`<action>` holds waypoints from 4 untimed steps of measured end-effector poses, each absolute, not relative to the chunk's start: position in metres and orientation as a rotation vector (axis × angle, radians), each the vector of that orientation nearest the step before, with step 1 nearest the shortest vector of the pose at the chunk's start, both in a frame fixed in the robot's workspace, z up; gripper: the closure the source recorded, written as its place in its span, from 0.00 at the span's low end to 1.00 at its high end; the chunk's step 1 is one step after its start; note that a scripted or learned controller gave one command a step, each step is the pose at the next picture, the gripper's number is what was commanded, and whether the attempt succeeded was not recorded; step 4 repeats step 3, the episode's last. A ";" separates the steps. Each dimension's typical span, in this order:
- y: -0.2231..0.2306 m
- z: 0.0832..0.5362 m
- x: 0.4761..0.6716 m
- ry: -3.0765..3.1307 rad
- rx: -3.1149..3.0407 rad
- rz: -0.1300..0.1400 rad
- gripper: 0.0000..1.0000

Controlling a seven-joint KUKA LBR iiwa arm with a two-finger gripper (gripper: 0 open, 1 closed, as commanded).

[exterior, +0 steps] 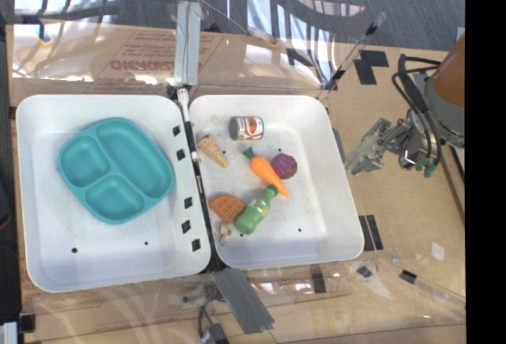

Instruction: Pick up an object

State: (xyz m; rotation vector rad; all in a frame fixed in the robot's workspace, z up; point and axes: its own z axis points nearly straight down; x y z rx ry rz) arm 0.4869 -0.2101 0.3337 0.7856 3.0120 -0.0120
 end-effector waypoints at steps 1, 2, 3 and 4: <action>-0.210 0.345 0.489 3.006 0.776 -0.015 1.00; -0.210 0.356 0.491 2.999 0.767 -0.018 1.00; -0.210 0.368 0.492 2.991 0.758 -0.021 1.00; -0.210 0.368 0.492 2.991 0.758 -0.021 1.00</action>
